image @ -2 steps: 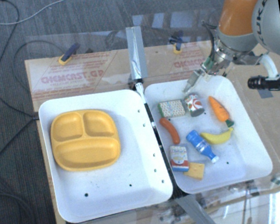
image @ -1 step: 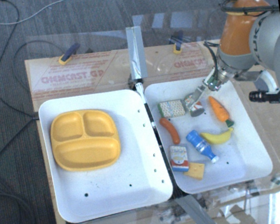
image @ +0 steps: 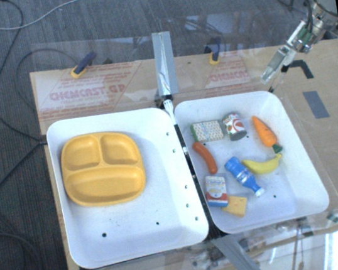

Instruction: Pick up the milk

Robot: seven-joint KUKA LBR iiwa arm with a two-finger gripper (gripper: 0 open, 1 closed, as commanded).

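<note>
Milk (image: 216,192) lies in right bin (image: 296,136), near front left, small carton with red and blue. Cheese wedge (image: 236,205) touches its right side; blue bottle (image: 244,176) just beside. Sausage (image: 205,157) behind milk. Banana (image: 263,164), carrot (image: 264,132) further right. Yellow tray (image: 102,168) in left bin (image: 133,232). Pincer (image: 271,75) up over desk (image: 335,137) behind right bin, nothing in it; cannot tell if apart or together.

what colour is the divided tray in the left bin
Yellow-orange all over: the three-compartment plastic tray, seen best in the camera view.
</note>
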